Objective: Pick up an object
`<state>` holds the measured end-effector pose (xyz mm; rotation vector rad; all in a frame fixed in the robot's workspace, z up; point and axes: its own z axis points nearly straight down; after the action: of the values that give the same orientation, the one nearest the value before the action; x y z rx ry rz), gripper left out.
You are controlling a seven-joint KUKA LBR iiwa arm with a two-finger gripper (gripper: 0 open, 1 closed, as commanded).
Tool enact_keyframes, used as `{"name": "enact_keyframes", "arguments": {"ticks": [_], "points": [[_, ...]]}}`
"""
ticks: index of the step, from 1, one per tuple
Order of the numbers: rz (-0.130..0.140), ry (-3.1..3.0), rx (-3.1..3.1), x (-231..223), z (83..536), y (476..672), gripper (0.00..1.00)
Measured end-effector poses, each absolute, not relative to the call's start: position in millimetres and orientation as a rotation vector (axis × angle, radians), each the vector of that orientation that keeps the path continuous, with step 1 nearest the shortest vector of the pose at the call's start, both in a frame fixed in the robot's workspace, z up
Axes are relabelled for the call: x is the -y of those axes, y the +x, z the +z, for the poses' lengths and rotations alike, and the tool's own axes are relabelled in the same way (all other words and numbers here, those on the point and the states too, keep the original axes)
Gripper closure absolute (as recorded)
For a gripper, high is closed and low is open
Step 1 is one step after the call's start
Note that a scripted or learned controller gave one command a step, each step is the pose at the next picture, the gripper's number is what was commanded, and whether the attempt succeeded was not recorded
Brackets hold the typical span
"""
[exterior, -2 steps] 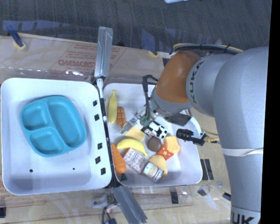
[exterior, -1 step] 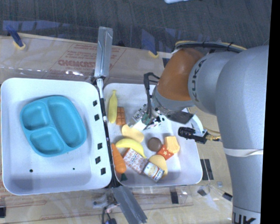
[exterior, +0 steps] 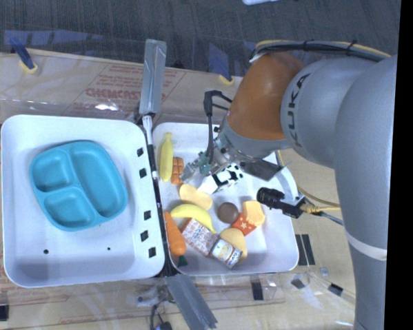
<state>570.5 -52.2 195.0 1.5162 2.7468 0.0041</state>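
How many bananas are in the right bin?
2: one banana upright along the right bin's left wall, another mid-bin beside the carrot. The arm may hide more.

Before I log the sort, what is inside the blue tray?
The blue tray in the left bin shows three bare compartments, all uncovered. The food lies in the right bin.

Even overhead light is flooding both white bins [exterior: 19, 185], nearly washing them out. Glare is showing on the clear plastic sheet [exterior: 72, 85]. Soft shadow is falling under the arm [exterior: 334, 105]. Focus is holding, slightly grainy.
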Motion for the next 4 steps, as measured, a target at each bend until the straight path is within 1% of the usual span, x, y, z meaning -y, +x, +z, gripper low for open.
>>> {"name": "enact_keyframes", "arguments": {"ticks": [1,2,3,4], "points": [[-0.008,1.435,-2.804,106,144,483.8,1.00],[0.002,1.412,-2.806,41,193,505.3,1.00],[0.000,0.807,-3.034,21,211,530.3,1.00],[-0.004,0.769,-3.051,64,190,475.5,1.00]]}}
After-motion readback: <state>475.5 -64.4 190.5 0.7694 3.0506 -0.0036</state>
